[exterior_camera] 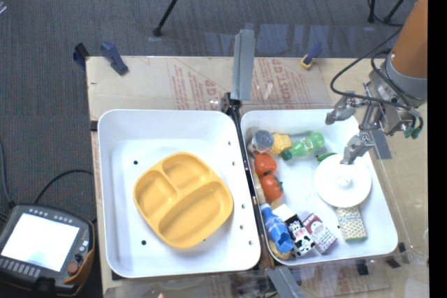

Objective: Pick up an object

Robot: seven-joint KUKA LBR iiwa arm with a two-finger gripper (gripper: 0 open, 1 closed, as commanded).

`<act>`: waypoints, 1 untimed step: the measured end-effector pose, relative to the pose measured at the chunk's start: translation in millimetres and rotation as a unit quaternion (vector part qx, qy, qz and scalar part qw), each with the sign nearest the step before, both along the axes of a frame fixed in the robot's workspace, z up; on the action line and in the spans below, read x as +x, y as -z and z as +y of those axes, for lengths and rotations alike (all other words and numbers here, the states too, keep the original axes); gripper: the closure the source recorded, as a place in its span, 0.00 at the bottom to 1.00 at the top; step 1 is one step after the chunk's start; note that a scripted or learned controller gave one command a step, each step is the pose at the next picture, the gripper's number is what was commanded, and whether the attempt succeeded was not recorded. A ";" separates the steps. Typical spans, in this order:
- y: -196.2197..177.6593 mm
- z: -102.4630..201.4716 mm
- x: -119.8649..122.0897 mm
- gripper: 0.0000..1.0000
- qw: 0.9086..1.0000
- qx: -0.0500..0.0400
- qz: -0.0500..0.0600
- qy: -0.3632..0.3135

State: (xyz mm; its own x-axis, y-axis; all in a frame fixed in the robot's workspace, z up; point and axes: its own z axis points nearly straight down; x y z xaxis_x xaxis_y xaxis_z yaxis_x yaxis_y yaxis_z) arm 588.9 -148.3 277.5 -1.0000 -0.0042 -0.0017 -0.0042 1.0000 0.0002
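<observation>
Claw (347,132) hangs open, holding nothing, over right bin (388,216) — white disc (342,183) lies just below it, toward cam.

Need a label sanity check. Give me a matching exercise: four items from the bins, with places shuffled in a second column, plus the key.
Items:
1. yellow divided plate
2. white disc
3. green bottle
4. blue bottle

Places:
A. right bin, far side, lying beside the corn cob
B. right bin, near its left wall, at the front
C. left bin, middle
D. right bin, right of centre, below the pincer

Pairs: 1-C, 2-D, 3-A, 4-B
</observation>
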 end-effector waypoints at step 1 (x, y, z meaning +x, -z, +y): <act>163.7 -32.6 32.5 0.00 1.000 -0.002 -0.008 -0.019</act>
